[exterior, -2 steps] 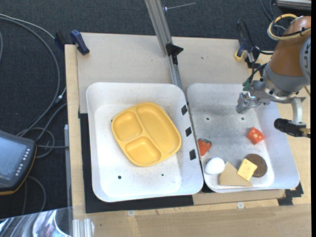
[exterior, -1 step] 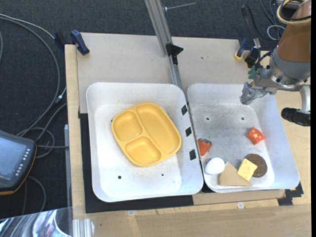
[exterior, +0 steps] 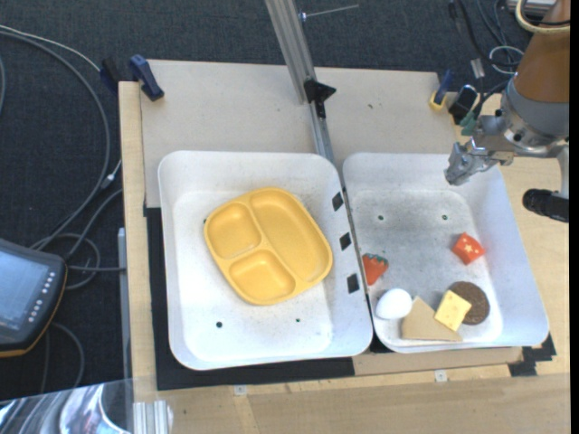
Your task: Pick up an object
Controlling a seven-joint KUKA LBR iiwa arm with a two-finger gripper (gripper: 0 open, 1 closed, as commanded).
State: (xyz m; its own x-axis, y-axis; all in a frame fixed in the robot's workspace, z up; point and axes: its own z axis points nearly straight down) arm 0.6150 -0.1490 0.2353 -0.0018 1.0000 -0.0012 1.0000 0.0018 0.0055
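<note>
Camera view: smooth yellow compartmented plate

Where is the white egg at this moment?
The white egg lies in the right bin, near its front edge, just below the strawberry and touching the tan wedge on its right.

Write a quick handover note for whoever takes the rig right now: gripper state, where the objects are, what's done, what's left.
Gripper: over the upper right corner of the right bin, nothing seen between its fingers.
Right bin: orange block mid-right; strawberry at the left wall; white egg, tan wedge, yellow cheese piece resting on a brown cookie, all along the near edge.
Left bin: yellow divided plate.
Done: no object picked up.
Left: choose one, descend, grasp, lift. The orange block stands alone, likely the easiest.
</note>
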